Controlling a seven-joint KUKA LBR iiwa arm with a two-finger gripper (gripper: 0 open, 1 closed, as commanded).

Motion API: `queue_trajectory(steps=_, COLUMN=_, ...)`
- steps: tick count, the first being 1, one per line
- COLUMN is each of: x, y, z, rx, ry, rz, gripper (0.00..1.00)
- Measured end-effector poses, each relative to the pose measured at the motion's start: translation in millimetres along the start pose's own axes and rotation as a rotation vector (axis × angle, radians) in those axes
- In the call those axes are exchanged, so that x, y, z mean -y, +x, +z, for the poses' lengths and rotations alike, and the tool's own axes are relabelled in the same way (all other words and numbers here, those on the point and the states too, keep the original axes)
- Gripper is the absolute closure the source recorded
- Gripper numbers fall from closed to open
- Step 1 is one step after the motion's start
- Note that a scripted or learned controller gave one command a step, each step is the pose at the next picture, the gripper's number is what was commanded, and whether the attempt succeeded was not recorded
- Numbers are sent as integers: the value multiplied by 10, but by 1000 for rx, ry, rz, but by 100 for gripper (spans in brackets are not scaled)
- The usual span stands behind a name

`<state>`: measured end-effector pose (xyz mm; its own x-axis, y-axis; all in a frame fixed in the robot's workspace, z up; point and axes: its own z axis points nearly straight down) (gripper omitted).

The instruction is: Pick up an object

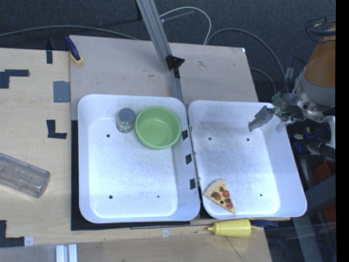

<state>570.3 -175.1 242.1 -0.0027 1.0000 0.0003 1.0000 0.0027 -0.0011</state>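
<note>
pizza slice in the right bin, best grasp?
Come straight down on the pizza slice and close the claw across its two long straight edges, probably near the wide crust end. It lies flat in the right bin's front-left corner, tip toward the front wall, so side approaches look blocked.

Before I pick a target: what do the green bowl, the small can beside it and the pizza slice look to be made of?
Round green bowl: probably plastic, with an even matte colour and a soft sheen.
Small grey-topped can: likely metal, given its dull grey lid; its label is too blurred to read.
Triangular pizza slice: seemingly a moulded plastic toy, with flat colours and crisp edges; foam or rubber is also possible.
</note>
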Motion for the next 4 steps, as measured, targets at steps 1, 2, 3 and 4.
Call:
queue_trajectory(steps=1, x=0, y=0, z=0, rx=0, ry=0, rz=0, gripper=0)
queue_trajectory(steps=2, x=41, y=27, z=642, rx=-1, ry=7, rz=1, gripper=0)
queue_trajectory(steps=3, x=115, y=-42, z=1230, rx=-1, ry=7, rz=2, gripper=0)
queue_trajectory(steps=4, x=108, y=-38, z=1529, rx=2, ry=-1, rz=1, gripper=0)
